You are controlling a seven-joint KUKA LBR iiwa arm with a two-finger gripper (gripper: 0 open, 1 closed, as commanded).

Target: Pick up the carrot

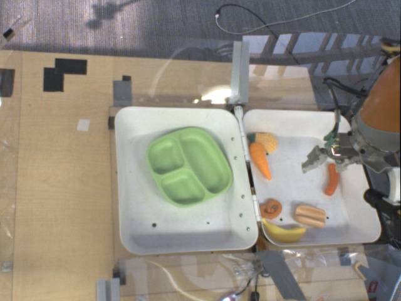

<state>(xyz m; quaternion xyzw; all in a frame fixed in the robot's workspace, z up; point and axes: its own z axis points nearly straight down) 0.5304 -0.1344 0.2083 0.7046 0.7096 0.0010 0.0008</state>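
The carrot (260, 160) is orange with a green top and lies near the left wall of the right bin (294, 125), pointing down and to the right. My gripper (323, 162) hovers over the right part of that bin, well to the right of the carrot and apart from it. Its fingers (311, 162) are spread open with nothing between them. A small red-orange sausage-shaped piece (331, 180) lies just below the gripper.
A yellow corn piece (268, 142) touches the carrot's top end. Along the right bin's front lie a brown pretzel (272, 208), a hot dog bun (310, 216) and a banana (283, 232). The left bin (131, 218) holds a green divided plate (188, 165).
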